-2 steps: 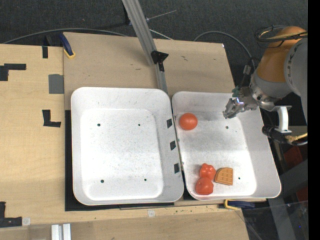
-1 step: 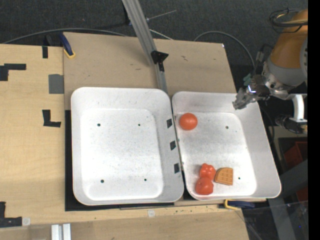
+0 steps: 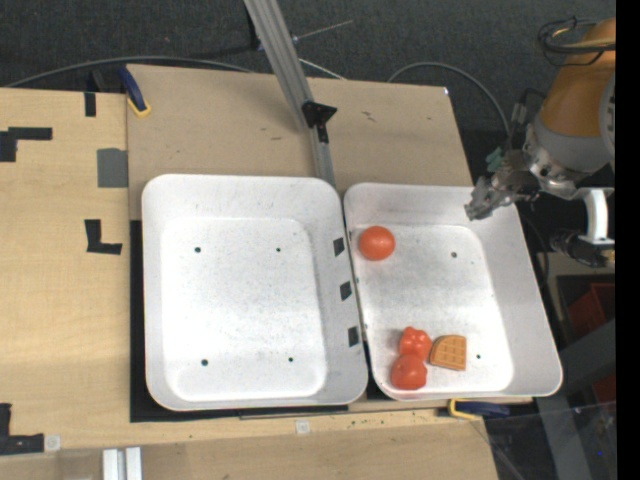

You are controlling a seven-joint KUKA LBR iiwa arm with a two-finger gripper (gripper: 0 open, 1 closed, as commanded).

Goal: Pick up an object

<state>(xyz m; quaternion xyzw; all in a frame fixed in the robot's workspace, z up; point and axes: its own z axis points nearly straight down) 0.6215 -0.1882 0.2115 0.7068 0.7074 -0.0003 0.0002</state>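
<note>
The left bin lies bare of anything to lift, while the right bin holds a round orange-red ball near its upper left corner and, down by the front wall, a red pepper-like toy touching a tan waffle-like piece. The gripper hangs over the right bin's upper right rim, well apart from all three, and whether its jaws are apart or together I cannot tell. The approach looks barely begun; next it would need to travel over one piece, likely the lone ball, then descend.
</note>
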